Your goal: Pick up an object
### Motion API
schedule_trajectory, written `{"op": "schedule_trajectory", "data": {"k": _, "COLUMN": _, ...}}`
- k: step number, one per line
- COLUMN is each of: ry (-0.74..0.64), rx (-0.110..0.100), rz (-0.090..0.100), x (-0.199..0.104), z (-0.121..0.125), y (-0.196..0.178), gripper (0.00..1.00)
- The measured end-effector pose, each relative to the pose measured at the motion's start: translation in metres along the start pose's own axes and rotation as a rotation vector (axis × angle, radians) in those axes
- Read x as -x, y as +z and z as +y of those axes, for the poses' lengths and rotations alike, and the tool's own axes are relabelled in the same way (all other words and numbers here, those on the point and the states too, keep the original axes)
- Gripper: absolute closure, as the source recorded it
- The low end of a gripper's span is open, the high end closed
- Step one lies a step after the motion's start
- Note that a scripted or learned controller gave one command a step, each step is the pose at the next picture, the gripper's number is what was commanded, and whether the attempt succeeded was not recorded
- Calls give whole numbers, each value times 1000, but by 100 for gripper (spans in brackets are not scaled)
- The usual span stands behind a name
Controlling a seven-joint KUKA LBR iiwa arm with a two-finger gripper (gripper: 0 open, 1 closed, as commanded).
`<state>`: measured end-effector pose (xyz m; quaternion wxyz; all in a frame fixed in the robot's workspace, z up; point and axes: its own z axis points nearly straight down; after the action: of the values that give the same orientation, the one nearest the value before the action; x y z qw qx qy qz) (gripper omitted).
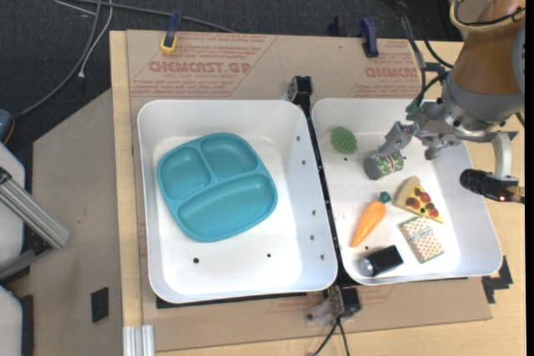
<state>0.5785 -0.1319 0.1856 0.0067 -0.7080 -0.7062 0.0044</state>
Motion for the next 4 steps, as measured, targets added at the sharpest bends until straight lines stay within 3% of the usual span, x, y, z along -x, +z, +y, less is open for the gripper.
{"op": "schedule_trajectory", "data": {"k": 1, "ry": -3, "rx": 15, "rz": -2, "x": 0, "z": 3, "y": -8, "gripper": 0}}
{"op": "schedule_trajectory", "data": {"k": 3, "ry": -3, "rx": 10, "rz": -1, "x": -2, "z": 11, "y": 89, "gripper": 0}}
{"op": "schedule_trajectory", "data": {"k": 4, "ry": -2, "rx": 12, "rz": -2, "x": -2, "z": 11, "y": 101, "gripper": 0}}
